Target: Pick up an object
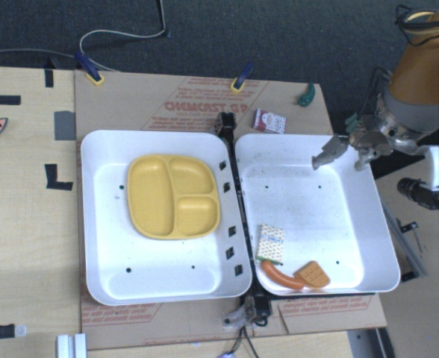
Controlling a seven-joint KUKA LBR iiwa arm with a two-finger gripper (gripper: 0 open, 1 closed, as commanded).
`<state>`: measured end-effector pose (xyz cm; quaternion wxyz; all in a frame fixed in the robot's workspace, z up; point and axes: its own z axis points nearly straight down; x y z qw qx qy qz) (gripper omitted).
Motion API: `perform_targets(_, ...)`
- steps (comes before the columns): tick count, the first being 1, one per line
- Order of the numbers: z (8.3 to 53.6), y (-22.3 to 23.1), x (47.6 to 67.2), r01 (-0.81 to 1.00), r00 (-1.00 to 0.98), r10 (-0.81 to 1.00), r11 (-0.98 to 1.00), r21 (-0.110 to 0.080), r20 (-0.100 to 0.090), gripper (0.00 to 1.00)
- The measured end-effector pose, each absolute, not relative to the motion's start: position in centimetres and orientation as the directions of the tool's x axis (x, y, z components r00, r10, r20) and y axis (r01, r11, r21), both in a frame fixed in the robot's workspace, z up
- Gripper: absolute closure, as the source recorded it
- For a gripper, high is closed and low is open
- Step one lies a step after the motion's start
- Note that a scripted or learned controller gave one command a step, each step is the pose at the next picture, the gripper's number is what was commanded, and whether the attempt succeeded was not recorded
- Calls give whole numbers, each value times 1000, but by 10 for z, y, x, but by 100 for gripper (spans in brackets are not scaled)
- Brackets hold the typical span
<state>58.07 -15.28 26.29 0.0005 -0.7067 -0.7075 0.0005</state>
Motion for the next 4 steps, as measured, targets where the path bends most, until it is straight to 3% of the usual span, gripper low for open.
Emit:
perform_targets(1,133,-101,555,1000,-1,1000,1,-4,1,0)
perform_targets(2,89,-97,496,1000,0,1000,0,11,1,0)
perform_targets(3,101,-96,498,1000,-1,1000,1,17,1,100)
perform_targets(4,184,-20,484,1000,-2,1000,2,-1,1,100)
